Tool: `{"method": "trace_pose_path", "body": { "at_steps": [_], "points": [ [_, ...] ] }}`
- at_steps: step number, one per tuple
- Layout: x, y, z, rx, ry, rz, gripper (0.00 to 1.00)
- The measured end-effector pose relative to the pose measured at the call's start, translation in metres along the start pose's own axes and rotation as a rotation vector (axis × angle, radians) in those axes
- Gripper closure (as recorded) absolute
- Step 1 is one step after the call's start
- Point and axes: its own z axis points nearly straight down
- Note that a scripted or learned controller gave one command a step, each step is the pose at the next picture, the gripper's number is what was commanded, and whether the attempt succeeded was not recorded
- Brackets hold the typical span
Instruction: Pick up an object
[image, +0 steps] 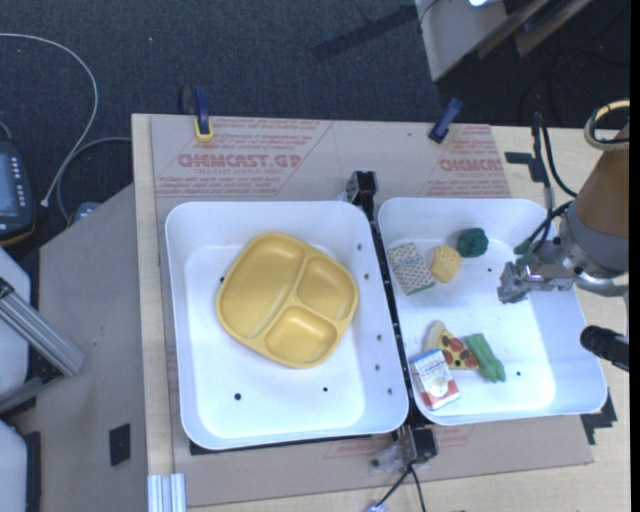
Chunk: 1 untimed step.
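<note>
The right bin (540, 400) holds several small items: a dark green lump (472, 241), a yellow piece (446, 265), a patterned packet (410, 268), a pizza slice toy (452, 349), a green vegetable piece (487, 357) and a small red-and-white carton (434, 380). My gripper (512, 283) hangs over the right side of this bin, to the right of the yellow piece and below the green lump. Nothing shows between its fingers.
The left bin (200, 380) bears a yellow divided plate (287, 298). A black clamp (362, 186) sits at the back where the bins meet. The arm's orange band (605, 195) stands over the right bin's right edge. Cardboard lies under both bins.
</note>
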Motion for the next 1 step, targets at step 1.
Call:
{"method": "trace_pose_path", "body": {
  "at_steps": [1],
  "points": [
    [-0.0003,0.0017,-0.0446,0.000,0.000,0.000,1.00]
  ]
}}
